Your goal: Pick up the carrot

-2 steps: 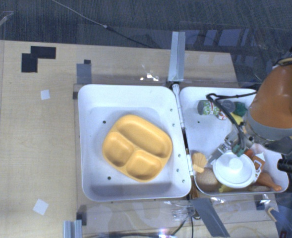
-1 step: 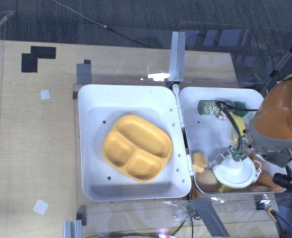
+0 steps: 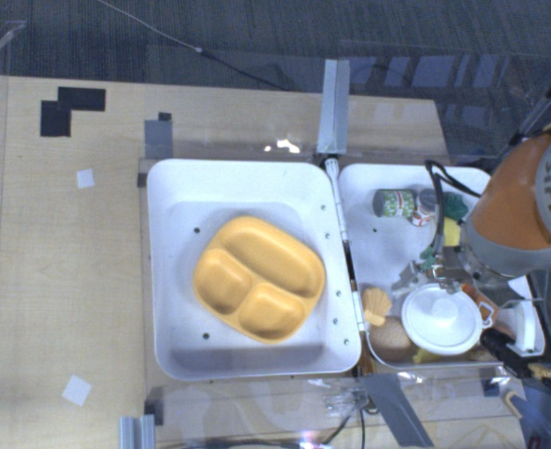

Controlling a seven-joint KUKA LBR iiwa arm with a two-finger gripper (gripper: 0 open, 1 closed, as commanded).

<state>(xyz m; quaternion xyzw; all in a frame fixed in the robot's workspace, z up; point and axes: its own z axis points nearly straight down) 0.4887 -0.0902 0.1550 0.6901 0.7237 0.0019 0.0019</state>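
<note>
Open floor around yellow divided plate (image 3: 259, 277) in left bin (image 3: 167, 251); right bin (image 3: 359, 195) crowded by can (image 3: 396, 203), white bowl (image 3: 441, 319), arm (image 3: 523, 209).

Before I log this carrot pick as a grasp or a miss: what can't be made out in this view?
- Gripper: hidden under the arm's wrist in the right bin.
- Carrot: a small orange bit beside the white bowl might be it; too small to tell.
- Green can: label too small to read.

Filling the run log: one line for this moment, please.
arm: over right white bin | yellow three-part plastic plate: left white bin | carrot: not discernible
</note>
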